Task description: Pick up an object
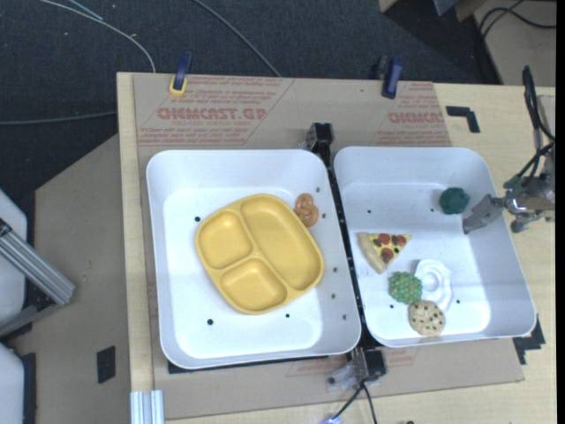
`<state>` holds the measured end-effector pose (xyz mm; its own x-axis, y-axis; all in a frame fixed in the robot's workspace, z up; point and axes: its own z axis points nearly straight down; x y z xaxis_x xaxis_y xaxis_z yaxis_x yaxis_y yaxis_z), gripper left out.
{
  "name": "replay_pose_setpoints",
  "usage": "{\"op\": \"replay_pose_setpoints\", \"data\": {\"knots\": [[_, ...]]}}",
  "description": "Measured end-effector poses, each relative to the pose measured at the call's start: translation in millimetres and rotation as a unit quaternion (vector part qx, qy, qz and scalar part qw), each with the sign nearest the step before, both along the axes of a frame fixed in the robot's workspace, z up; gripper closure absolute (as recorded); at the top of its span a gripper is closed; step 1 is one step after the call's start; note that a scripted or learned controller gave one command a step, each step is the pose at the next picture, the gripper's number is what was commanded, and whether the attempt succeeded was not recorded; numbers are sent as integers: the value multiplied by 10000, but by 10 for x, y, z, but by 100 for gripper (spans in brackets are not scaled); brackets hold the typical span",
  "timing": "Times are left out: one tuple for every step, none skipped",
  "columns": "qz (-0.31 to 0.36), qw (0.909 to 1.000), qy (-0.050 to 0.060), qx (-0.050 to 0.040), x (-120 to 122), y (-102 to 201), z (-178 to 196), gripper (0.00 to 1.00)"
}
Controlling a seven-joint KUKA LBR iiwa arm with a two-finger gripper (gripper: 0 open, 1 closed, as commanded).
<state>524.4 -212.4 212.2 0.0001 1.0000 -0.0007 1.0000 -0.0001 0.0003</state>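
In the camera view, the two white bins sat side by side on the surface, the left bin (pixel 177 325) carrying a yellow divided plate (pixel 258 252) with a small pretzel-like piece (pixel 306 208) touching the plate's upper right rim. The right bin (pixel 503 281) held the loose candidates, likely scattered to give the arm choices: a pizza slice (pixel 385 248) just right of that plate, a green leafy piece (pixel 405 287), a white ring-shaped piece (pixel 433 282) and a cookie (pixel 426 318) lower down, and a dark green ball (pixel 454 200) farther right. The pincer (pixel 484 213) hovered beside the ball, apparently lining up on it; whether it stood apart or together I could not tell.
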Motion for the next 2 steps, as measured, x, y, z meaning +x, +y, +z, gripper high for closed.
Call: {"op": "replay_pose_setpoints", "data": {"knots": [[0, 10000, 9, 8, -42, 73, -560, 0], [7, 10000, 27, 17, 12, 122, -1015, 0]]}}
